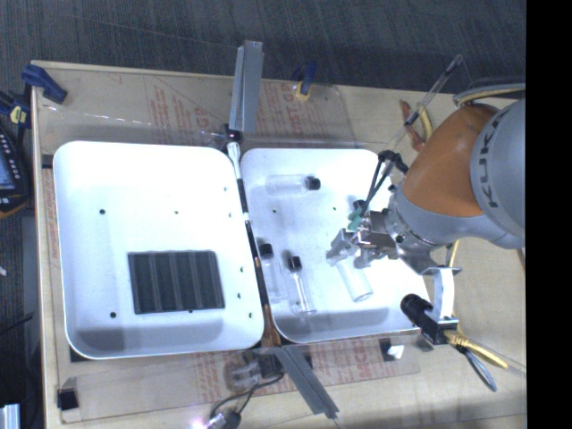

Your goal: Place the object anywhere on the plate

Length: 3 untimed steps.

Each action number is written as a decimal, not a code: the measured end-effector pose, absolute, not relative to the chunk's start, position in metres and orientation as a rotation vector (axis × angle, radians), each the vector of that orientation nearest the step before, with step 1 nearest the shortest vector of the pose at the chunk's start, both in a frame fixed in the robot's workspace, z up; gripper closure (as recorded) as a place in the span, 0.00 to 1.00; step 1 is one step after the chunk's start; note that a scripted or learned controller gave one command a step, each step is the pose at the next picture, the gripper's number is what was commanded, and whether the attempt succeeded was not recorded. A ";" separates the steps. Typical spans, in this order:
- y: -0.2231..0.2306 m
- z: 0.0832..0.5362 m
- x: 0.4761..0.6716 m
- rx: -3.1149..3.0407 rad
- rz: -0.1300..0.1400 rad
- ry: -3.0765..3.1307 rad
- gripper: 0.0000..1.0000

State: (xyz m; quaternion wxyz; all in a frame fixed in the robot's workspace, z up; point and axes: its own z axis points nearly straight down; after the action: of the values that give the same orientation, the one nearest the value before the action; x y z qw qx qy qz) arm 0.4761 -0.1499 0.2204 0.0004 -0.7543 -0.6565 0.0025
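Clear plastic vials are lying in the right bin (384, 324): one vial (356, 282) just below the tool (344, 248), another (298, 286) to its left. A dark ridged plate (175, 281) is sitting well to the tool's left, in the left bin (71, 177). Whether the tool is spread or pressed together, I cannot tell.

A wooden bench (134, 96) is seen under bright light, with dark grey carpet (268, 7) laid beyond its far edge. 2 blue clamps (45, 83) are fixed near the bench's far left corner, and a metal bar (246, 88) stands at the far edge.

The ridged plate (176, 281) lies in the left bin (80, 172). Three clear vials (298, 286) lie in the right bin (295, 329).
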 end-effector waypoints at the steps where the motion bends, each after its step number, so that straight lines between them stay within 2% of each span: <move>1: -0.066 0.190 0.525 -2.461 0.005 -1.946 1.00; 2: 0.025 0.259 0.581 -2.695 0.005 -1.608 1.00; 3: 0.075 0.237 0.475 -2.526 0.009 -1.860 1.00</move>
State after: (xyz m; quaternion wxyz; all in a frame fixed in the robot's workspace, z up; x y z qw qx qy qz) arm 0.4751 0.0751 0.2368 0.0024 -0.8052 -0.5929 0.0027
